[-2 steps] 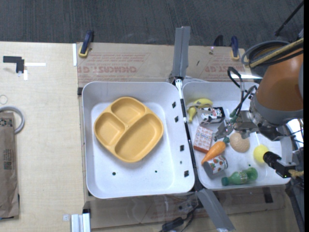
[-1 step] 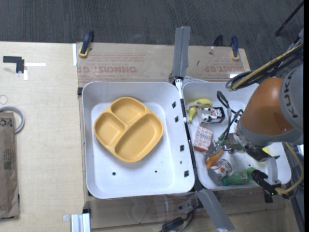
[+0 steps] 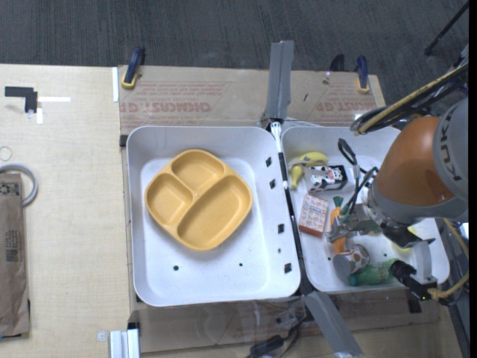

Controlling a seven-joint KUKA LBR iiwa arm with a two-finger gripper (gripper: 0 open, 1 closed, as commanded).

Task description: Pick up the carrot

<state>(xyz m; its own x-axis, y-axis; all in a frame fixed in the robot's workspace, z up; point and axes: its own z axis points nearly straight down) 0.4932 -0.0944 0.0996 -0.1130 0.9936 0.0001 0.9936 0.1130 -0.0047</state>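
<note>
Dark carpet behind; pale wooden bench (image 3: 67, 222) carrying two shallow white bins side by side.

Nearest, low in the right-hand white bin (image 3: 317, 274): a green rounded item (image 3: 367, 276) and a small white-and-red object (image 3: 356, 256), touching or nearly so.

Just above them, the end effector (image 3: 344, 228) sits down among the clutter. A short orange piece, likely the carrot (image 3: 337, 219), lies right at its tip, beside a red-and-white printed flat packet (image 3: 314, 215). Whether the end effector is open or closed, or grips anything, cannot be told from here.

Farther: a black-and-white small toy (image 3: 326, 176), then a yellow banana (image 3: 305, 162) near the back wall.

Left-hand white bin (image 3: 149, 274) holds a yellow three-compartment plastic plate (image 3: 198, 198).

Risks, as judged: crowding. A close could catch the packet edge or nudge the carrot aside; a shallow hold may slip on lifting.
</note>
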